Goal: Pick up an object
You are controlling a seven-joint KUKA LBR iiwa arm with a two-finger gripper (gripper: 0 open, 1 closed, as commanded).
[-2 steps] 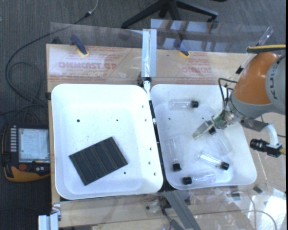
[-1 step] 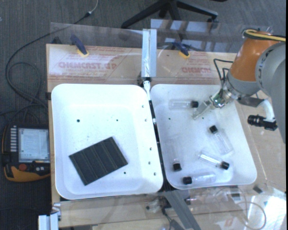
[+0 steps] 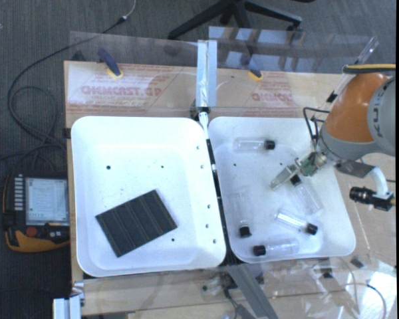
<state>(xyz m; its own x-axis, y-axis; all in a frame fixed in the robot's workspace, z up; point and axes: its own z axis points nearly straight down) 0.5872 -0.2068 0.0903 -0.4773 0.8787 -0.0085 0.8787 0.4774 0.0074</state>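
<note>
A single fixed camera looked down from above the desk (image 3: 186, 88) at a slant, facing its far edge, where a chair base (image 3: 233, 8) and grey carpet (image 3: 26, 38) filled the top of the frame. It stood far enough back to take in both white bins whole: the left bin (image 3: 86, 151) and the right bin (image 3: 332, 244) sat side by side across the middle. The arm (image 3: 362, 115) entered from the right edge. A handheld control unit (image 3: 36, 211) lay on the floor at left, and the desk's near edge ran along the bottom.
</note>
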